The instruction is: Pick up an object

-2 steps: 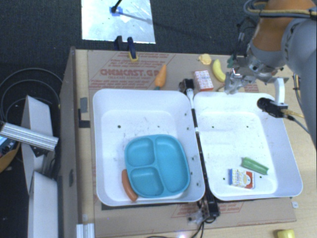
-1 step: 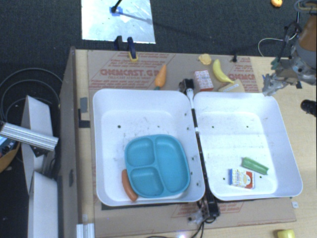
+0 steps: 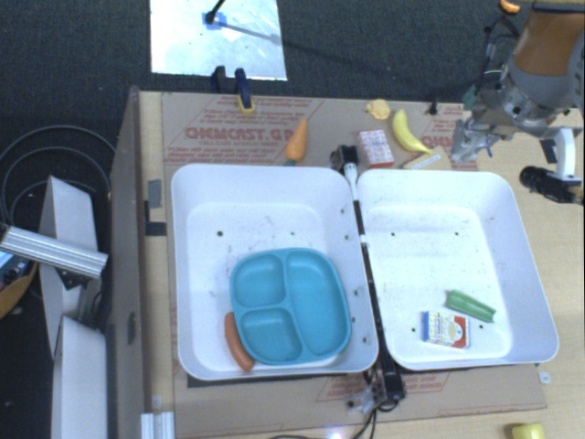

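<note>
Two shallow white plastic bins sit side by side on a brown cardboard sheet (image 3: 228, 122) printed with red lettering. The left bin (image 3: 206, 222) holds a light blue plastic plate with three compartments (image 3: 290, 305), lying flat toward the near side, and an orange sausage-shaped toy (image 3: 238, 342) lies just beside the plate's near-left edge, close to the bin's near wall. The right bin (image 3: 430, 213) holds a green flat pod-shaped toy (image 3: 470, 305) near its right wall and, just nearer and to the left of it, a small white carton with red and blue print (image 3: 445, 328); the two lie near each other but apart. Beyond the bins, on the cardboard, rest an orange carrot-shaped toy (image 3: 296, 140), a small pink-and-white box (image 3: 376, 147), a yellow banana toy (image 3: 407, 133) and a small yellow lump (image 3: 378, 109). The grey arm with its orange band (image 3: 547, 39) reaches in at the far right, and its two-finger gripper (image 3: 468, 149) hangs over the cardboard just past the far right corner of the right bin, near the banana and well apart from the things inside the bins. The view is too small and blurred there to tell how the tool stands, apart or together; nothing is visibly in it.
</note>
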You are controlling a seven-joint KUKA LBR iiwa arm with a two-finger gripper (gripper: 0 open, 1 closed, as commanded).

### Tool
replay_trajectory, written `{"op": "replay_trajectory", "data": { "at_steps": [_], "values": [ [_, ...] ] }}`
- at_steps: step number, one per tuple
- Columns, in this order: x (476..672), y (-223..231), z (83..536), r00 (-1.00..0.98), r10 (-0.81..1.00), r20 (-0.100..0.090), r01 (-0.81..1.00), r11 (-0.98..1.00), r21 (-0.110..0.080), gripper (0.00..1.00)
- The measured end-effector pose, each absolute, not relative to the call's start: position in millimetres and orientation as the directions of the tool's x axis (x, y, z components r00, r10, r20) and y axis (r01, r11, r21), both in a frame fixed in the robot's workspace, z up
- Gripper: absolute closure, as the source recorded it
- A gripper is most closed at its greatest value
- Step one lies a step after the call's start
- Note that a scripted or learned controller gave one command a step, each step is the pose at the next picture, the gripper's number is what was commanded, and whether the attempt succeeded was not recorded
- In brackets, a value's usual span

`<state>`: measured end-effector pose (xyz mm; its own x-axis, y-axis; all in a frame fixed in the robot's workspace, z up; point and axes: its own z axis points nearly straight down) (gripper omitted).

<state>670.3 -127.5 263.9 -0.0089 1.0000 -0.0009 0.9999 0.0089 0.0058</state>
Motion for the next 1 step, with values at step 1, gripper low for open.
{"op": "replay_trajectory", "data": {
  "at_steps": [1],
  "values": [
    [658.6,-74.7,236.8,-0.009,1.000,0.002,1.000,0.009,0.000,1.00]
  ]
}}
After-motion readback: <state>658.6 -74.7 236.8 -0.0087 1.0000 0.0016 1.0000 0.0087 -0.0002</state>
